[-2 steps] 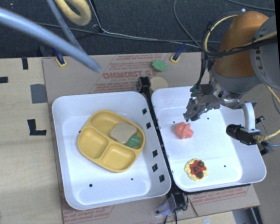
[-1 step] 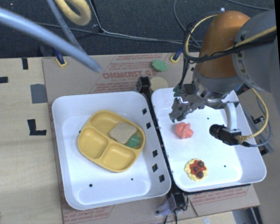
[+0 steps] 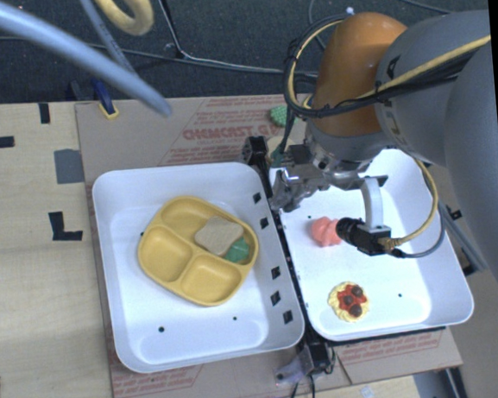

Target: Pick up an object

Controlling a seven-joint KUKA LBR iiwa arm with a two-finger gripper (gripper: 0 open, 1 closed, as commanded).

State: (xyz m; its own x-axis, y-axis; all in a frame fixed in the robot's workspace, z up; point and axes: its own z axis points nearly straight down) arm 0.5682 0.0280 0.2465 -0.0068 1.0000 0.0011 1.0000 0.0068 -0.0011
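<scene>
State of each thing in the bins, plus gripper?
Gripper: over right bin left edge.
Plate: upright in left bin, loaded.
Bread: flat on plate.
Green piece: on plate, against bread.
Pink item: loose, right bin.
Pizza: flat, toppings up, right bin.

The grey arm reaches in from the right, its tool pointing downward.

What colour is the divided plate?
The divided plate is plain yellow with no pattern, shown best in the camera view.
</scene>
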